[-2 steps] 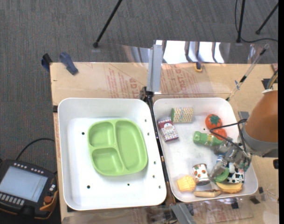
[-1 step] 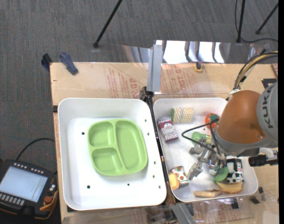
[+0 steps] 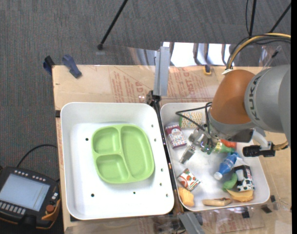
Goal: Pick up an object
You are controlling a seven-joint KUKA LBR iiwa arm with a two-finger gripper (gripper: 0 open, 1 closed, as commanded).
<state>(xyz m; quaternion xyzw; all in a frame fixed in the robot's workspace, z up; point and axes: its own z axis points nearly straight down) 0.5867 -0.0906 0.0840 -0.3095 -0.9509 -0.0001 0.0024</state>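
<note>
- End effector [image 3: 193, 147] over right bin [image 3: 263, 179], grip state unclear.
- Carton [image 3: 176, 136], blue bottle [image 3: 226, 165], small box [image 3: 188, 180] crowd it.
- Green tray [image 3: 123, 153] alone, left bin [image 3: 70, 179].

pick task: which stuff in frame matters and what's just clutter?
Job-relevant:
gripper
right bin items: blue bottle, small carton, snack packet

Just lying about:
green divided plate in left bin
teach pendant
</note>
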